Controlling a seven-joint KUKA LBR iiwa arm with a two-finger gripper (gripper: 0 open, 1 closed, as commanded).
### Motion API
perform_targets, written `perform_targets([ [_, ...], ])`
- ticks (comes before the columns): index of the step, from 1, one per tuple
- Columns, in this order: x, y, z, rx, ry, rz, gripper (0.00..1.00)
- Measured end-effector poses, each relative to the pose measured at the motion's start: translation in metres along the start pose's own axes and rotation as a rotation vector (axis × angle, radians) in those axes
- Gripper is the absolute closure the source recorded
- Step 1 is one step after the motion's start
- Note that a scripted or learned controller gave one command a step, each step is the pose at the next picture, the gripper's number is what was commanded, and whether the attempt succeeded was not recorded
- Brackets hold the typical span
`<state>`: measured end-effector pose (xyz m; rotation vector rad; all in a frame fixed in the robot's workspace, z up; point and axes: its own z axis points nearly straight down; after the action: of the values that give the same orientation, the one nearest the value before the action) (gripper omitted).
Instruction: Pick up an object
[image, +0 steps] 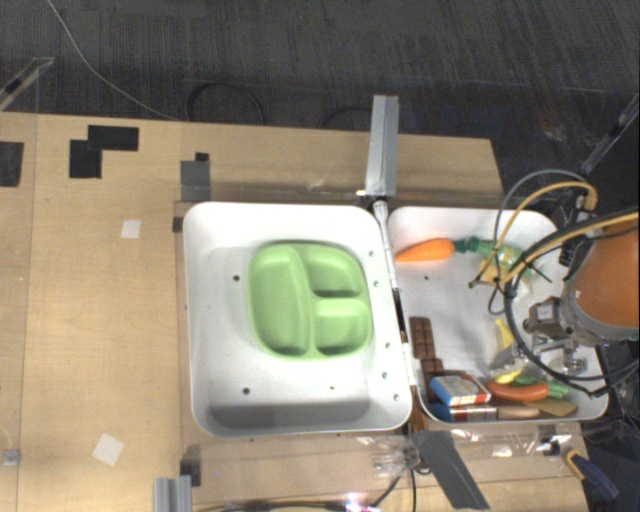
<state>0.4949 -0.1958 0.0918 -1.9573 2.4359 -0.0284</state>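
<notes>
Tool (522, 352) sits low over the right bin (455, 330), near its front-right corner, cables looping around it; cannot tell how it is set, wiring and wrist hide that. Nothing visibly held.

Nearest the front wall of that bin: a small box (458, 391) with blue, red and white print, and just right of it a pile with a red sausage-like piece (525, 392) and yellow and green bits, partly under the tool. Dark chocolate bar (424, 343) lies along the left wall, a bit further back. Far end: toy carrot (430, 251), orange with green top, lying flat and well apart from the clutter.

Left bin (215, 300) holds a green divided tray (308, 299), centred.

Judgement: descent toward the front pile is the step in hand. To do it well, pick one item, centre on it, keep off the bin wall and off neighbours; the pile is crowded, so a slip or double grab is likely. The carrot looks like the cleaner target, isolated, with room either side.
</notes>
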Motion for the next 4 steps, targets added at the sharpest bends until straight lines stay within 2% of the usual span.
perform_targets([
  [1, -0.028, 0.007, -0.001, -0.001, 0.005, -0.128, 0.0],
  [2, -0.064, 0.015, -0.001, -0.001, 0.003, -0.122, 0.0],
  [3, -0.084, 0.009, -0.001, 0.0, 0.008, -0.044, 0.0],
  [4, -0.115, -0.032, 0.001, -0.007, 0.0, -0.098, 0.0],
])
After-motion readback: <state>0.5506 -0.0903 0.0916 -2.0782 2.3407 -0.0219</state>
